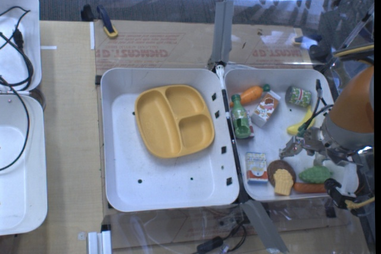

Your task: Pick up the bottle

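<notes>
The green bottle (240,116) lies against the left wall of the right bin (275,73), just right of the divider, with a small carton (265,109) beside it and a carrot (250,94) at its far end; my gripper (296,146) hangs over the right side of that bin, well apart from it, and I cannot tell how it is set. To do this well I should travel left above the toys, line up across the bottle's narrow body, and descend clear of wall and carton.

The green bottle (240,117) (orange cap) lies on its side at the right bin's left wall.
</notes>
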